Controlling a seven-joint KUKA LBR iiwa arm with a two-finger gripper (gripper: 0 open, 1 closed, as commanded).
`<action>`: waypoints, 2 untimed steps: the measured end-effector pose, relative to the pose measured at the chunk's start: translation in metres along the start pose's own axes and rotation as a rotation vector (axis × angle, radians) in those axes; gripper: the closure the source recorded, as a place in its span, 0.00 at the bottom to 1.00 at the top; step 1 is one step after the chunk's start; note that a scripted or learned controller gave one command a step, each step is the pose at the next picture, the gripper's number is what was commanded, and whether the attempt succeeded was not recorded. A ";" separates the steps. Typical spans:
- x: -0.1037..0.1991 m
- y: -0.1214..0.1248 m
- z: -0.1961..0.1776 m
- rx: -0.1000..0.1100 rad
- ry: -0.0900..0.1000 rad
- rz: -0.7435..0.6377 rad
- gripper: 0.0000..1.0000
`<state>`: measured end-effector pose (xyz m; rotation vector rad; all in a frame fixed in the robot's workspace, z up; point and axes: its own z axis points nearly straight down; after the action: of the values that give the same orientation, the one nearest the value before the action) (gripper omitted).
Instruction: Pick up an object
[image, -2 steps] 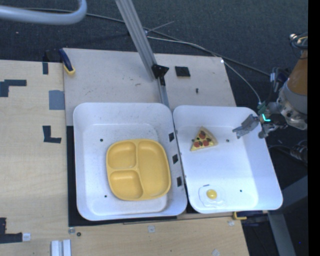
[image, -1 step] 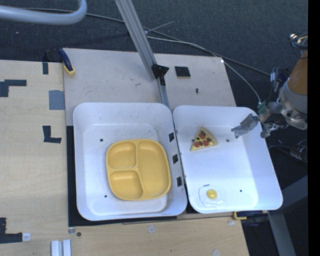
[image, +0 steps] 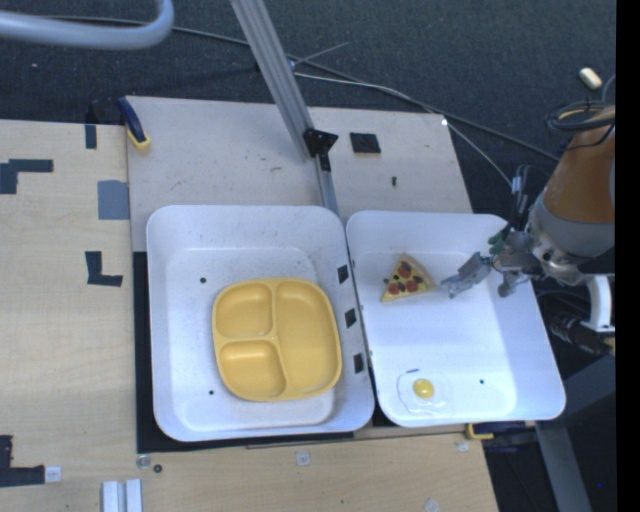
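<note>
The pick is not yet made. The grey two-finger end effector (image: 470, 275) is hovering in the right shallow white plastic bin (image: 520, 345), spread apart and holding nothing, as far as this slanted view lets me judge. The small toy pizza slice (image: 405, 279) is lying just beside it; a toy fried egg (image: 422, 389) is sitting nearer the front. Closing and lifting remain.

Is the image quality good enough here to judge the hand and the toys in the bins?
Camera view: even, soft light, no harsh glare; pizza slice, fried egg and yellow plate read clearly; the hand is small, slightly soft; the top-left corner is blurred.
</note>
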<state>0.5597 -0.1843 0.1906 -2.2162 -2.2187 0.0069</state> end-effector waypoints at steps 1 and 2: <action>0.008 0.006 0.059 -0.001 0.000 -0.001 0.00; 0.007 0.007 0.105 -0.009 -0.004 0.001 0.00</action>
<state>0.5659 -0.1772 0.0851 -2.2237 -2.2244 0.0010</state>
